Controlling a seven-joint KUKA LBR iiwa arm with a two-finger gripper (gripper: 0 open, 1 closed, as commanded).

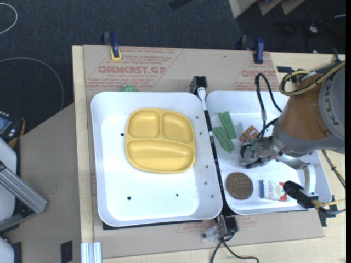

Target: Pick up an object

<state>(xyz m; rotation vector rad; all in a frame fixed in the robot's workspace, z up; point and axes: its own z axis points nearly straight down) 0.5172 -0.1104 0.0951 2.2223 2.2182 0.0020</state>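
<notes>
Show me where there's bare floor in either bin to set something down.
Left bin: bare floor in front of the yellow divided plate and along its left side. Right bin is crowded: green pieces, brown disc, small packet and the hand.

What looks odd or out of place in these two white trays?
Nothing looks spilled or broken. The yellow divided plate lies flat in the left bin. In the right bin, the green pieces, brown disc and small packet lie loosely scattered, near the tool.
</notes>
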